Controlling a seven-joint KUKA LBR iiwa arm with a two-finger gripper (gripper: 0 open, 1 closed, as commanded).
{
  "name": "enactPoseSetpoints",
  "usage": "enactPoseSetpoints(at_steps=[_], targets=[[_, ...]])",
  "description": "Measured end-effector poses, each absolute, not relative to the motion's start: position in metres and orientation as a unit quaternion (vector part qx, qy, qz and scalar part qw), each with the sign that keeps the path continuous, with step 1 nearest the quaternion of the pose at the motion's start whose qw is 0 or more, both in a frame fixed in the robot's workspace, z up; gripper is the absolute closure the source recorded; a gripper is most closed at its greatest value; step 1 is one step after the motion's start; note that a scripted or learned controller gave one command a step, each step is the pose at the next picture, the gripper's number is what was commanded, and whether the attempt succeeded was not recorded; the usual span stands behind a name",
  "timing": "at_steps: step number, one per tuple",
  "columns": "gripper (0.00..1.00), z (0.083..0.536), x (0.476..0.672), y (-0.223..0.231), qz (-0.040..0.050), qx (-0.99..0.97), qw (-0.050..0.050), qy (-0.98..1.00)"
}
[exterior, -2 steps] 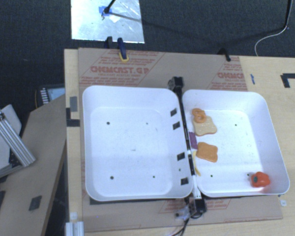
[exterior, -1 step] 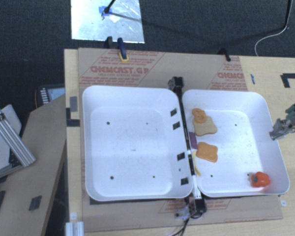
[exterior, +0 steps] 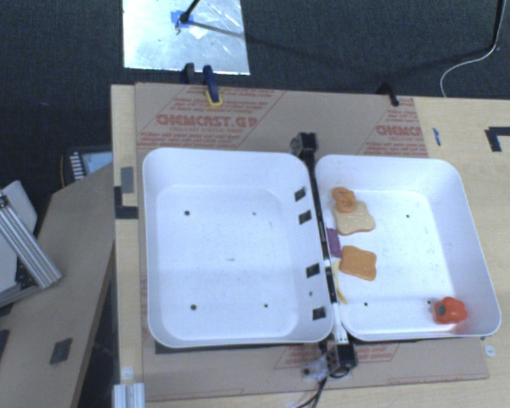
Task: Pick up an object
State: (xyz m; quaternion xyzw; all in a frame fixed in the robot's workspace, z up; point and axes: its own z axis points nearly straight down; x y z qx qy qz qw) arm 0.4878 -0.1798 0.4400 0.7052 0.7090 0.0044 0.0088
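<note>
Two white bins stand side by side on a printed cardboard sheet [exterior: 238, 113] that covers the bench. Their inner walls touch along a centre seam fitted with black clips [exterior: 304, 218].

Left bin [exterior: 157, 177]: the floor shows four small dark dots.

Right bin [exterior: 459, 194]: all loose items lie here.
- Small orange piece [exterior: 344, 199], near the seam in the far half.
- Pale bread slice [exterior: 355, 220], touching the near edge of the orange piece.
- Toast [exterior: 358, 263], orange-brown, lying flat nearer the camera than the bread slice and apart from it.
- Purple item [exterior: 334, 242], against the seam wall between the bread slice and the toast; its type cannot be told.
- Yellow sliver [exterior: 339, 295], at the foot of the seam wall, near side of the toast.
- Red pepper [exterior: 449, 310] with a green stem, in the near right corner, close to both walls and well apart from the other items.

Gripper state: cannot be told. The position of the items relative to it cannot be told either.

Surroundings: a blue and yellow clamp [exterior: 211, 87] grips the far edge of the sheet. A shiny metal plate [exterior: 185, 24] lies on the dark floor beyond. An aluminium rail [exterior: 15, 232] slants at the left. A thin cable [exterior: 472, 58] runs at the upper right.
</note>
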Motion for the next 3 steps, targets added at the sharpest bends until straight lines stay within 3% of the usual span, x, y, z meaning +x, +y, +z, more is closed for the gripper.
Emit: enactPoseSetpoints(at_steps=[1, 2, 3], targets=[[1.0, 0.542, 0.501, -0.134, 0.0047, 0.704, 0.007, 0.71], [1.0, 0.345, 0.494, -0.081, -0.0036, 0.704, -0.006, 0.71], [1.0, 0.493, 0.521, -0.045, 0.0068, 0.704, 0.008, 0.71]])
